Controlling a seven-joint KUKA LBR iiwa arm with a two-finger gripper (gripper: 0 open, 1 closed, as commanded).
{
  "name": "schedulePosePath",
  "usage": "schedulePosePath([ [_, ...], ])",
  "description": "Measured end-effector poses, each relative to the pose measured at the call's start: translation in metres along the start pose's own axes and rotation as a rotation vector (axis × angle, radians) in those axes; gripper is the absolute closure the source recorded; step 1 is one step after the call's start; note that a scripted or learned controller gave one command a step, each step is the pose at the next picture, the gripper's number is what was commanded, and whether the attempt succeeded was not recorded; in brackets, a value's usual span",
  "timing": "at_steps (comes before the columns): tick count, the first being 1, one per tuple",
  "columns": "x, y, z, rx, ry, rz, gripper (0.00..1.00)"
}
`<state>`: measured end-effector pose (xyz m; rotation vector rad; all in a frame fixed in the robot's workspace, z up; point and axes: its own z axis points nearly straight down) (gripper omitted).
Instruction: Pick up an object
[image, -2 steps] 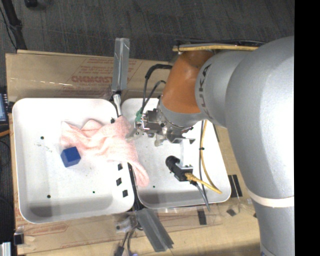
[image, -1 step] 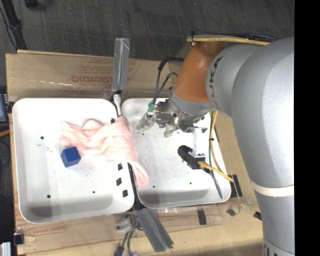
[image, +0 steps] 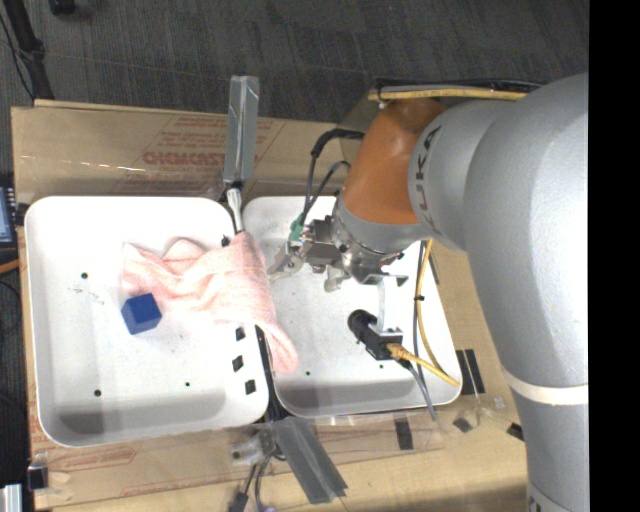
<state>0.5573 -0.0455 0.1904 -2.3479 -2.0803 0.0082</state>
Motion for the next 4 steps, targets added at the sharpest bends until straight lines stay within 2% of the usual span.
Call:
schedulePosePath([
  [1,0.008,0.017,-0.001,-0.004,0.001,-0.036,0.0],
  [2,-0.032,0.056,-0.001,-0.003,0.0,0.108,0.0],
  [3,-0.028,0.043,-0.034,-0.006,0.0,-0.1,0.0],
  [4,0.019,0.014,0.0,-0.001,0.0,-0.074,0.0],
])
